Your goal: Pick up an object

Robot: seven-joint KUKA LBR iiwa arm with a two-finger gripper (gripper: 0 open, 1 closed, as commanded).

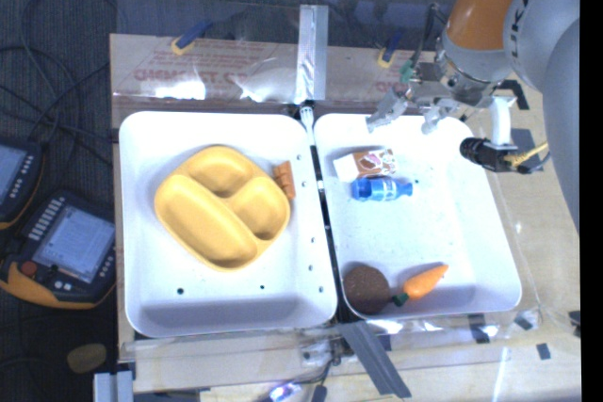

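The arm (528, 5) is cut off by the frame's top and right edges. A small orange piece (284, 179) is partly hidden behind the yellow dish (222, 204). The print on the small packet (369, 163) is too small to read.

1. Handheld pendant (58, 249), grey screen, orange casing: on the floor left of the bench (127, 61).
2. Black cables (47, 80): floor, left of the bench.
3. 2 blue-yellow clamps (191, 35): bench's far edge.

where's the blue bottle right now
The blue bottle lies on its side in the right bin, toward its far end, just below the small carton.
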